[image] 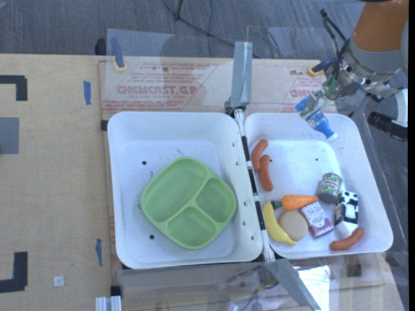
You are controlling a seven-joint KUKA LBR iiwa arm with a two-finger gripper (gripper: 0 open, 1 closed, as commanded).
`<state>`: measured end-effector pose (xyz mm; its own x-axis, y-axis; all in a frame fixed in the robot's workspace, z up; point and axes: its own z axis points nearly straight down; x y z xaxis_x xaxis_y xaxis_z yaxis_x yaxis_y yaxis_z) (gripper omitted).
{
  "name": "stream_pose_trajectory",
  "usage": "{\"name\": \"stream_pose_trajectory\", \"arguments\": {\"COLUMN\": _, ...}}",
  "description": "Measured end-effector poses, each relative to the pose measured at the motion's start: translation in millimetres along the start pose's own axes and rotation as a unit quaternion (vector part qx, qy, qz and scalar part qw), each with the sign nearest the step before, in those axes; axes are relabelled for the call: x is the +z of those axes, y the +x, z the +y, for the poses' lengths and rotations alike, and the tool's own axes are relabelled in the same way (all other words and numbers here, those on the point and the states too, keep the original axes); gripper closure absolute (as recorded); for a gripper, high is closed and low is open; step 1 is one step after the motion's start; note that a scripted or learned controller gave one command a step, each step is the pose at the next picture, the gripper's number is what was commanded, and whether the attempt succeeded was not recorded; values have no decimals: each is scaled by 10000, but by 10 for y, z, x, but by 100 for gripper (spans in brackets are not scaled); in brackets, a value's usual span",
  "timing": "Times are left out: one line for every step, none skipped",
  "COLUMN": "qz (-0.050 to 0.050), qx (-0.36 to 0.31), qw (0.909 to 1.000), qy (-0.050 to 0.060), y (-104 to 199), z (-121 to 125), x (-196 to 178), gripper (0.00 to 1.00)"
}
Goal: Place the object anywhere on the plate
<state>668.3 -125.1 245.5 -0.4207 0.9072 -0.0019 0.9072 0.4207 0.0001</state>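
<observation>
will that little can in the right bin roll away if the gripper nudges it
Probably. The small round tin can with the green label looks tilted rather than squarely upright, so a nudge could tip it and let it roll. Its smooth, rigid curved wall may slip between fingers. The pink carton and orange toy carrot close by might stop it.

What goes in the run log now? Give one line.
gripper: shut on bottle | where: over right bin far edge | plate: in left bin | placing: not yet done
</observation>
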Motion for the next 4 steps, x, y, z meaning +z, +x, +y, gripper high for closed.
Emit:
{"name": "stream_pose_trajectory", "arguments": {"qz": 13, "qx": -136, "qw": 9999, "qy": 8, "y": 830, "z": -57, "x": -213, "gripper": 100}}
{"name": "stream_pose_trajectory", "arguments": {"qz": 11, "qx": -133, "qw": 9999, "qy": 7, "y": 1651, "z": 39, "x": 409, "gripper": 100}}
{"name": "stream_pose_trajectory", "arguments": {"qz": 15, "qx": -138, "qw": 9999, "qy": 17, "y": 2432, "z": -125, "x": 626, "gripper": 100}}
{"name": "stream_pose_trajectory", "arguments": {"qz": 13, "qx": -131, "qw": 9999, "qy": 13, "y": 2424, "z": -126, "x": 623, "gripper": 0}}
